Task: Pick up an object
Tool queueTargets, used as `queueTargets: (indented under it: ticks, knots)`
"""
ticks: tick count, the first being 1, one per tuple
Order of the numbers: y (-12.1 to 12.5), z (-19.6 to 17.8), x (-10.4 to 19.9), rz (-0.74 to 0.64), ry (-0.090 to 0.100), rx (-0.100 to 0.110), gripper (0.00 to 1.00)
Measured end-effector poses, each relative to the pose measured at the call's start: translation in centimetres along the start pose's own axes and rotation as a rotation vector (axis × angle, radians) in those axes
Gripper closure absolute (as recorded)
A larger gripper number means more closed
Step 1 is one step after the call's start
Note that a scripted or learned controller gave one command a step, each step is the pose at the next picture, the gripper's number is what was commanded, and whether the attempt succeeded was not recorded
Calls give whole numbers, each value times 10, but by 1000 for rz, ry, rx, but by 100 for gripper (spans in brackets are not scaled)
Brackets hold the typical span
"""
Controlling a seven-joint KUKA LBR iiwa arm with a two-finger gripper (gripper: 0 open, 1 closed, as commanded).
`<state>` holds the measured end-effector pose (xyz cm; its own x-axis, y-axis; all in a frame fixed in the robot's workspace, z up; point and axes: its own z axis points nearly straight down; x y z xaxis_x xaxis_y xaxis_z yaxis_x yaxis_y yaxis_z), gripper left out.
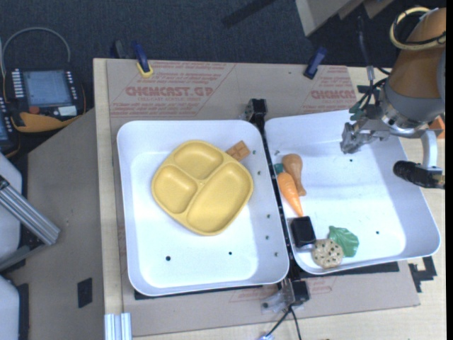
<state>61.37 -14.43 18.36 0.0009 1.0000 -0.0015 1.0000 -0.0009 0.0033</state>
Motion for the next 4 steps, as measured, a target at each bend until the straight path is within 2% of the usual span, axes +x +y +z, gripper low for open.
queueTargets:
  ticks: [1, 2, 4]
  knots:
    - [5, -43, 3, -2, 0, 0, 100]
    - [5, -69, 3, -2, 0, -1, 100]
    - [10, -77, 107, -5, 2, 3, 100]
